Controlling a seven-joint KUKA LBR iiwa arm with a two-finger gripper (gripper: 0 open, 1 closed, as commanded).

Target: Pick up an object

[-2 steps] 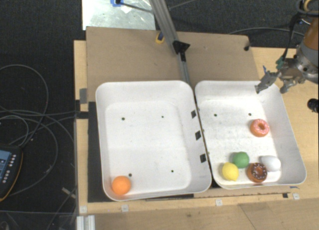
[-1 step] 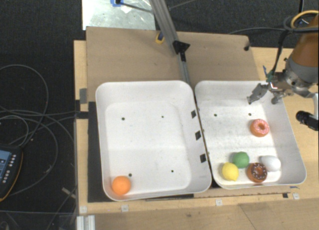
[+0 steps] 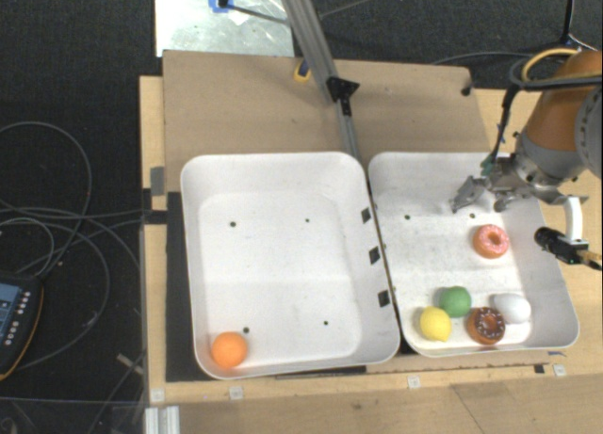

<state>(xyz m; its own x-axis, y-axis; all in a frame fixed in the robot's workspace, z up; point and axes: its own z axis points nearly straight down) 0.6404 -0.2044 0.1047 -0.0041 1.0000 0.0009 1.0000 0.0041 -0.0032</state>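
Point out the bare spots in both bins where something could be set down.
Left bin: bare apart from the orange ball in its near-left corner. Right bin: free along its left half, beside the tool. Crowded: near-right corner, with pink donut, green ball, lemon, chocolate donut, white object.

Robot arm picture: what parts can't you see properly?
- Arm: cut off by the camera view's right edge.
- Gripper: too small and blurred to tell open from shut.
- White object: too small to tell what it is.
- Chocolate donut: toppings too small to make out.
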